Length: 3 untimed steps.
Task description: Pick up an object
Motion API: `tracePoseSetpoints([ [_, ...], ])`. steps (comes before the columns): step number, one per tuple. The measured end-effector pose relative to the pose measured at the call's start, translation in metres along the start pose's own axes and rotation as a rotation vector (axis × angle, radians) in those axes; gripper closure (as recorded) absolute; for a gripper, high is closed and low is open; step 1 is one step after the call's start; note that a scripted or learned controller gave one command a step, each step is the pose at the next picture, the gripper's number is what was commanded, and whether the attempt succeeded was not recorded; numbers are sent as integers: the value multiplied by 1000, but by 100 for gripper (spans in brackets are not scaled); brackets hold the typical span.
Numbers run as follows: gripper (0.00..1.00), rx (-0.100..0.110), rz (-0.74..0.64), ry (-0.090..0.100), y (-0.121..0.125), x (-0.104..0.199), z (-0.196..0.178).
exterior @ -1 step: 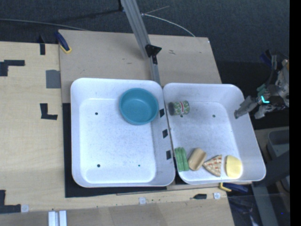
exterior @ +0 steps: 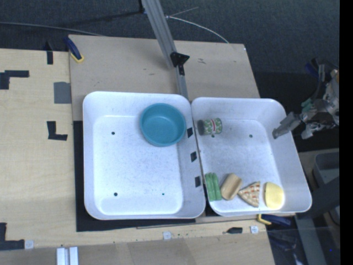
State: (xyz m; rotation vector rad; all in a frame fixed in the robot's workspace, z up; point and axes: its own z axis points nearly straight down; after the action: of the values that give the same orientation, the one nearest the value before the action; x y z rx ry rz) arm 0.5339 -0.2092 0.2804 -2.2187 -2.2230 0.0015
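In the camera view, the gripper (exterior: pixel 288 126) was at the right rim of the right bin (exterior: pixel 242 106), not touching any object, and I cannot tell how it was set. In the left bin (exterior: pixel 110 164) a blue bowl (exterior: pixel 162 124) stood near the far wall, while the right bin held a small green can (exterior: pixel 210 126) lying on its side near the far left corner. Along the near wall lay a green piece (exterior: pixel 212 186), a tan roll (exterior: pixel 231 186), a pizza slice (exterior: pixel 250 194) and a yellow round piece (exterior: pixel 274 195) in a row
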Motion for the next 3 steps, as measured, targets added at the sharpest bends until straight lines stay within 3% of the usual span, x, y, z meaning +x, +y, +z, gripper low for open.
tracePoseSetpoints([
  [3, 0, 5, 1, 1, 3, 0, 156],
])
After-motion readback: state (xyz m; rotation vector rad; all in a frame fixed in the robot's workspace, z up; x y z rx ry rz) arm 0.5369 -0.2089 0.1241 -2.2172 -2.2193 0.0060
